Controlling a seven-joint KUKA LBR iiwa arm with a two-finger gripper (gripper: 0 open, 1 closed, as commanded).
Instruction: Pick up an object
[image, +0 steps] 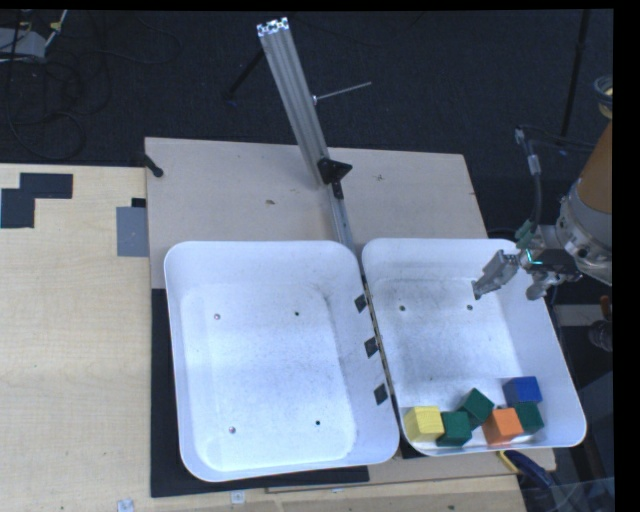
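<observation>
- Blocks are the things to be picked, and they huddle in the near right corner of the right bin (440, 300): a yellow block (424, 421), two dark green blocks (456, 428) (478, 405), an orange block (503, 425) and a blue block (523, 390).
- Most of them touch or nearly touch a neighbour; the yellow one sits at the left end of the cluster and the blue one at the right end, a little farther back.
- Gripper (512, 272) hangs over the far right part of the same bin, well apart from the cluster, with its fingers spread open and nothing between them.
- From the gripper, the blocks lie towards the near edge and only slightly across, so I judge the coming move to be mainly a travel nearward along the right side of the bin, then a descent.
- Blue looks the closest block to the gripper and has the freest sides; the packed ones may be harder to straddle.
- Left bin (260, 350) plays no part.
</observation>
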